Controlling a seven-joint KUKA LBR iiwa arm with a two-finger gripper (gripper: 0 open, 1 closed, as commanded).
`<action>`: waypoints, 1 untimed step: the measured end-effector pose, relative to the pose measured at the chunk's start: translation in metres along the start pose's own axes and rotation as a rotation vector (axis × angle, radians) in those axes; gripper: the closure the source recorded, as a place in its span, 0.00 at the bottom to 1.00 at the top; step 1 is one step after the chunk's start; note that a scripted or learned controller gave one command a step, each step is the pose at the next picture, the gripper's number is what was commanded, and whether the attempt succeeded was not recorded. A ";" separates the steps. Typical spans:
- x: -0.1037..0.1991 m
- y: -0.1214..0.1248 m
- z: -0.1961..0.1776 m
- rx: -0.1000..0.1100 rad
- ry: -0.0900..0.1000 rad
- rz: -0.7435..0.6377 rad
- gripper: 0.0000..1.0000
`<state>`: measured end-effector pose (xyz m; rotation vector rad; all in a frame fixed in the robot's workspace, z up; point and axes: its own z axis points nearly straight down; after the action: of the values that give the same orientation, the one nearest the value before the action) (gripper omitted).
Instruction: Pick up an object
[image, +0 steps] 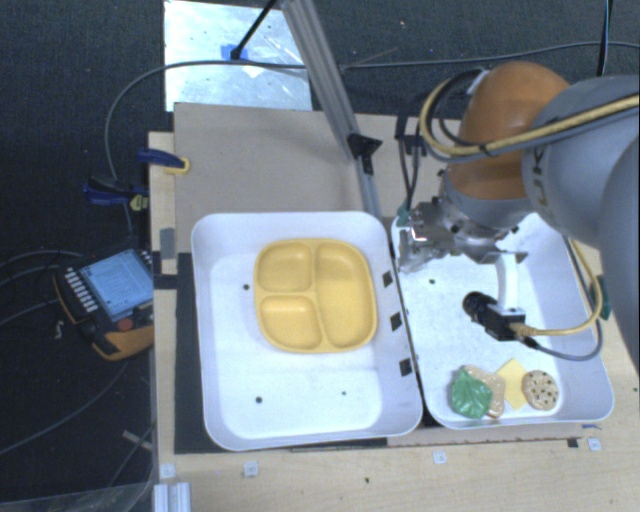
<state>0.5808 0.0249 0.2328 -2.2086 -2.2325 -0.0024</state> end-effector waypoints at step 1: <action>0.053 0.007 -0.006 -0.002 0.000 0.000 1.00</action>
<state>0.5875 0.0777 0.2385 -2.2092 -2.2332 -0.0043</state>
